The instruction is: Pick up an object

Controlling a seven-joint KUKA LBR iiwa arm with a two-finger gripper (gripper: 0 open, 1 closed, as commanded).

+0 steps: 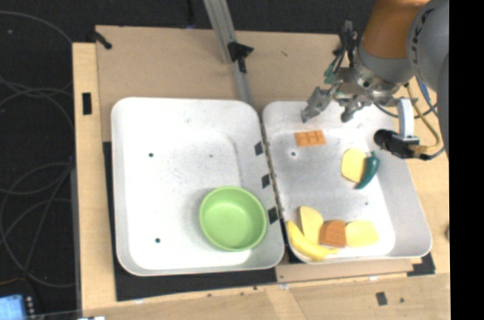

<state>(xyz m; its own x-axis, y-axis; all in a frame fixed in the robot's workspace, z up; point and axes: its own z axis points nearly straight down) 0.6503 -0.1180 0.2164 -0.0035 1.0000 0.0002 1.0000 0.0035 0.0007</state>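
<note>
One arm enters from right, wrist bent down; gripper [330,112] above right bin [404,224] far edge, fingers spread, holding nothing.

You have two white bins, the left one [151,137] flecked with dark specks and holding a light green bowl [232,217], both resting on a tan desk [166,61]. In the right bin [397,224] you see a small orange piece [309,138], a yellow object [352,164] with a dark green one [368,171] against it, and yellow pieces [361,234] around a brown-orange block [332,234]. Your arm [393,23] is grey with an orange band.
</note>
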